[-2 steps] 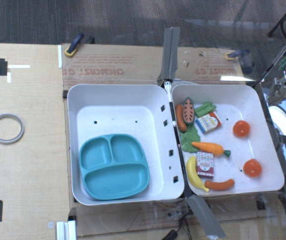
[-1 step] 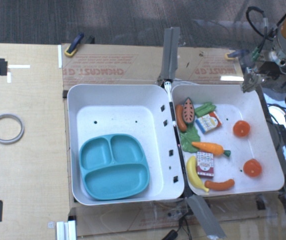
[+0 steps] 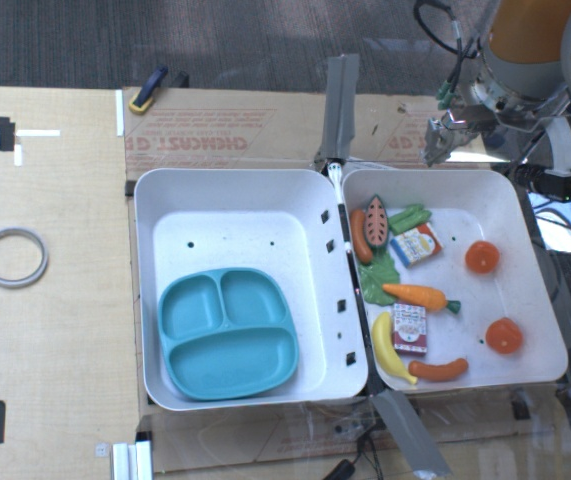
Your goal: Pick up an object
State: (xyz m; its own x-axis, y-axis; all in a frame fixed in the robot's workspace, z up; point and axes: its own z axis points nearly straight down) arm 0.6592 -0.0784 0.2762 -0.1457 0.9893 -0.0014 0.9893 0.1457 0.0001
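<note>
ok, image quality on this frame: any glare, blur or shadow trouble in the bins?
Camera view: lighting is even across both bins, and the toy food in the right bin is sharp. The teal plate in the left bin carries soft sheen, no blown highlights. The gripper at top right is small and slightly soft. Bright patch at the right edge beside the right bin. Shadows stay faint.

We are looking at a robot lab or test room. We see a pale wood bench (image 3: 45,368) with flat cardboard (image 3: 225,133) laid on it, two white bins (image 3: 240,193) side by side, a roll of tape (image 3: 12,257), and a big grey and orange robot arm (image 3: 525,28) trailing black cables (image 3: 440,18).
</note>
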